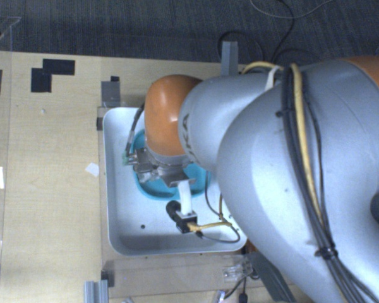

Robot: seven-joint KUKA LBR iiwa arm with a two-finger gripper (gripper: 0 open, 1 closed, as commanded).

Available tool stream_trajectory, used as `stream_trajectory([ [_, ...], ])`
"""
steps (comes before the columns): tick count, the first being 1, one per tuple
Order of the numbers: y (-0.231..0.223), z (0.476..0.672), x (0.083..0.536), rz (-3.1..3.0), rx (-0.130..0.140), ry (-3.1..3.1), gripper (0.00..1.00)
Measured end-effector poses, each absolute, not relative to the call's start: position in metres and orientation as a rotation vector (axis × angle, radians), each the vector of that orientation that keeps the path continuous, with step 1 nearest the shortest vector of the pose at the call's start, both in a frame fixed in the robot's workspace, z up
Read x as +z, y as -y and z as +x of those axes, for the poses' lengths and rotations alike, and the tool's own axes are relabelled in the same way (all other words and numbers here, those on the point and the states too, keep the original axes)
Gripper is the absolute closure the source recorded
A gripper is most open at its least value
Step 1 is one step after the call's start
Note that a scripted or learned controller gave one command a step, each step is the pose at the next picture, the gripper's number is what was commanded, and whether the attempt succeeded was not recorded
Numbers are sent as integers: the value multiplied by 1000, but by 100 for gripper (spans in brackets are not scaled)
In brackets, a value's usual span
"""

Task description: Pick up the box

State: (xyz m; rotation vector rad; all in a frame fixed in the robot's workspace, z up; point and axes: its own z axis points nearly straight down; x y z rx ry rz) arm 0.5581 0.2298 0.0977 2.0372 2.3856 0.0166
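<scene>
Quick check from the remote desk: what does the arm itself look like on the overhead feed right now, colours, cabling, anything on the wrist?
The arm has bulky, rounded grey links with an orange band above the wrist. A bundle of black cables with one yellowish cable runs along the outside of the grey link. Below the band sit metal wrist hardware and a thin looping yellowish wire.

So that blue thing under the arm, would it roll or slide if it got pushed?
The blue thing looks round-edged and low against the white bin, so it would probably slide rather than tip. The bin floor looks smooth, so it may skid easily. Most of it is hidden by the arm, so its stiffness is unclear.
</scene>
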Motion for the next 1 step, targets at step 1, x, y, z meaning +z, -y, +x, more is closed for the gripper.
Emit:
stream_trajectory([
  [1, -199, 618, 207, 1951, 5, -2460, 100],
])
